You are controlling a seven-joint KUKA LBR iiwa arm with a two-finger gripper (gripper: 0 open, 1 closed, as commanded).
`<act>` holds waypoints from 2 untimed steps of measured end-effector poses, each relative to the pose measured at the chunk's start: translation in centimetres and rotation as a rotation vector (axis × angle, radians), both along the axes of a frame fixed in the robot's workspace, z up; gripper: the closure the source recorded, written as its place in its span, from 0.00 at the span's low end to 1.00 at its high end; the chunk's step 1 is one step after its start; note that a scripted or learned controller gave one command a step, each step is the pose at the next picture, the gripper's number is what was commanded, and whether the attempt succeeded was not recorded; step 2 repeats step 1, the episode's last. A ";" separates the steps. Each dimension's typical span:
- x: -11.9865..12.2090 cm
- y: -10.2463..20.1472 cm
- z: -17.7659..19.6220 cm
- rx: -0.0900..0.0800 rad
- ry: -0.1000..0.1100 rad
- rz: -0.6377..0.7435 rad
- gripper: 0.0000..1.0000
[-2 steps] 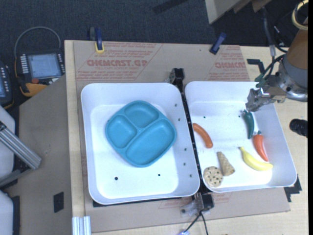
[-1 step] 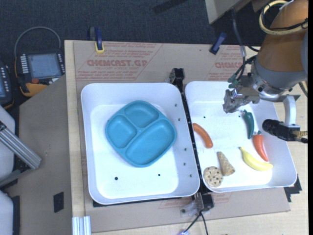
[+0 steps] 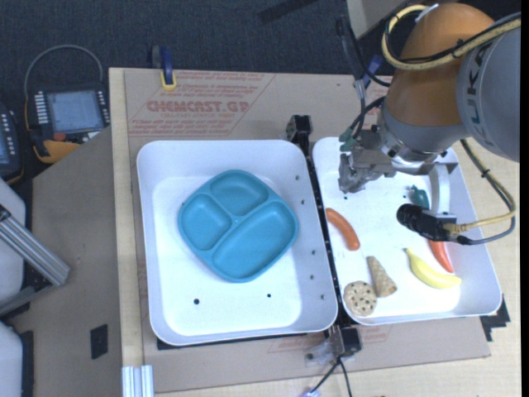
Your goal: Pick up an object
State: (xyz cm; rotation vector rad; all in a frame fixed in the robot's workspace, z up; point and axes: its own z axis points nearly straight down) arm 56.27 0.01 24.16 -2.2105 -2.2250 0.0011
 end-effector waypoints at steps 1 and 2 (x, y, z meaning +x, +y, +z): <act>0.4 5.2 -1.6 -0.001 0.000 -0.001 1.00; 0.4 5.2 -1.6 -0.001 0.000 -0.001 1.00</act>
